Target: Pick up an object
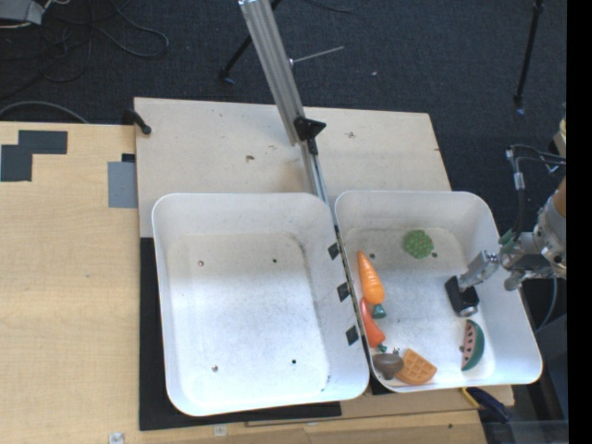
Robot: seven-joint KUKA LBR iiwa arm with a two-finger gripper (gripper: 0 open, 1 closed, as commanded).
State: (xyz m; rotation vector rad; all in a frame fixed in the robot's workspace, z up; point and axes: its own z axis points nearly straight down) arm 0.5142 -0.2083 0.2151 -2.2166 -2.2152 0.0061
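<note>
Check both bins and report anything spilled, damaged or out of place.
Nothing stands out. The carrot, green ball, waffle piece and watermelon slice all lie inside the bin on the view's right, none over its rim. Whether any toy is damaged is too small to tell.

Bench top is a pale plywood board (222,146), bare across its far half. On the near half sit a shallow white plastic left bin (240,303) and a matching white right bin (407,215), side by side, rims touching along the middle. A flat black mat (148,340) shows along the left bin's left and near edges. A silver aluminium extrusion post (273,54) leans up from just beyond the seam between the bins, with a black bracket (308,129) on it. A light wooden tabletop (65,294) adjoins on the left.
</note>
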